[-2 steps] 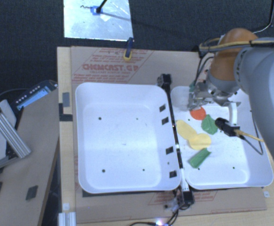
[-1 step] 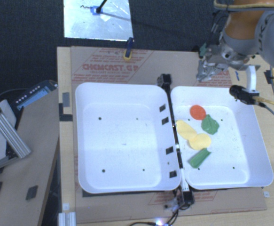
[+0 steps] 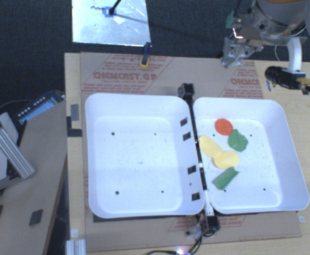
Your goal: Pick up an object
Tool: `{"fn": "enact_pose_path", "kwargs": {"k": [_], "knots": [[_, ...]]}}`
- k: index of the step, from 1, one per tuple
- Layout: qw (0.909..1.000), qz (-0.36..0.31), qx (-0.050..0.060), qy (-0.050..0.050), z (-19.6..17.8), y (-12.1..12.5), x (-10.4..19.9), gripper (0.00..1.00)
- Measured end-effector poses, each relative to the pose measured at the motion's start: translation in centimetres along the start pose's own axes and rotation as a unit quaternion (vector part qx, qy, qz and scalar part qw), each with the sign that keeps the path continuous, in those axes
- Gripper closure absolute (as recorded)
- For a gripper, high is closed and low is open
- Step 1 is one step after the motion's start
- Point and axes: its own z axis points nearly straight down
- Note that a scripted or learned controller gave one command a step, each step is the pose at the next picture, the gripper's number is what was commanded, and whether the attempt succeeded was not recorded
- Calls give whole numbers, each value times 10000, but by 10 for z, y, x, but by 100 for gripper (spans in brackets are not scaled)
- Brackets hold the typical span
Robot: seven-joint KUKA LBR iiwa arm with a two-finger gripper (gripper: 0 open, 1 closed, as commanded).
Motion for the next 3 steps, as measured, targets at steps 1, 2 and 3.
{"fn": "enact_pose_path", "kwargs": {"k": [1,2,3], "knots": [[10000,31,-13,-18,-152,2,-16,100],[10000,21,86,-2,-142,-54,11,100],[10000,28,60,-19,-141,18,8,100]]}}
